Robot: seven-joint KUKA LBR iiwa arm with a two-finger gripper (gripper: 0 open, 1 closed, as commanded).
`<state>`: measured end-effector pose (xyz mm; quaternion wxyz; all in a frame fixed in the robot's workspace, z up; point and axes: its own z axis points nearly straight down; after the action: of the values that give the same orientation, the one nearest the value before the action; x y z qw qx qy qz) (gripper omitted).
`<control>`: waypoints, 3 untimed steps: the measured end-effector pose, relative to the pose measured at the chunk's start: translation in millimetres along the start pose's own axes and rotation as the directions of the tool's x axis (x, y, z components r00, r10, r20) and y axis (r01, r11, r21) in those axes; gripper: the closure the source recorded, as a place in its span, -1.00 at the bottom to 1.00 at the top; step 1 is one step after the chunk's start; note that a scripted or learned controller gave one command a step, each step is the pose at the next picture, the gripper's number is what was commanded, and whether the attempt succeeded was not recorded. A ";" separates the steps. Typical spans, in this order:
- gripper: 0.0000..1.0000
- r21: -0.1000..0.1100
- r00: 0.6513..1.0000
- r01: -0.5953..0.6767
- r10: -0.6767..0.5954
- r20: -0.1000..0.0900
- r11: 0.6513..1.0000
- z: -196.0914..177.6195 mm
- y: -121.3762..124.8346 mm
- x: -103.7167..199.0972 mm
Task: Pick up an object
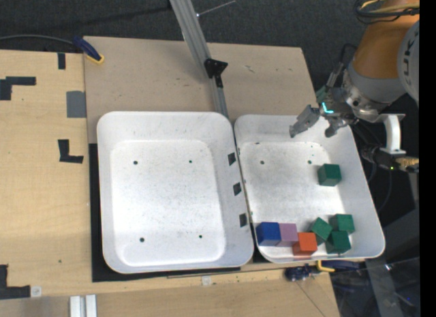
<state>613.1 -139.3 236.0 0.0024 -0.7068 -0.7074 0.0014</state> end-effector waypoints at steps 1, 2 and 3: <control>-1.00 -0.004 1.000 0.001 -0.001 0.001 1.000 -2.6 0.9 0.1; -1.00 0.002 1.000 0.001 -0.001 0.001 1.000 55.5 4.7 9.1; -1.00 0.003 1.000 0.001 -0.001 0.001 1.000 118.7 0.1 15.5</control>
<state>612.5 -123.6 117.3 0.0033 -0.7066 -0.7076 0.0030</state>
